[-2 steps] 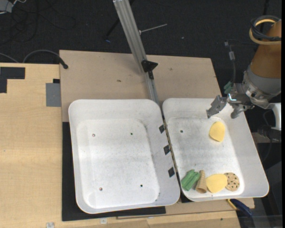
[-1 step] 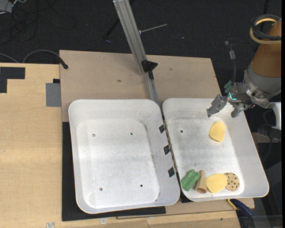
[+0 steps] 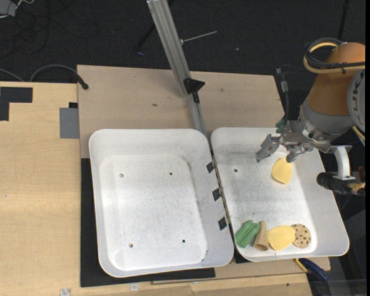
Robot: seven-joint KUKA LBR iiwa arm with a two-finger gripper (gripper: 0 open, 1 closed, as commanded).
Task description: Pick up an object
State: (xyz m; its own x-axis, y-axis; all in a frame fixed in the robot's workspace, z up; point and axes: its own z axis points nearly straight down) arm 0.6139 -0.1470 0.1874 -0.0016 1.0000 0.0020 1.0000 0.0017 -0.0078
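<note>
My gripper [image 3: 279,153] hangs over the upper part of the right bin [image 3: 259,190], fingers spread open and nothing between them. A yellow rounded object [image 3: 282,171] lies just below and right of the fingertips, apart from them. Along the bin's near edge sit a green ridged object [image 3: 247,232], a tan cone-like piece [image 3: 261,235], a second yellow piece [image 3: 280,237] and a chocolate-chip cookie [image 3: 301,235].
The left bin [image 3: 111,159] lies beside the right one, joined by black clips [image 3: 216,193]. A slanted aluminium rail [image 3: 176,54] rises behind the bins. The arm's orange band and grey wrist [image 3: 333,97] stand at the right edge.
</note>
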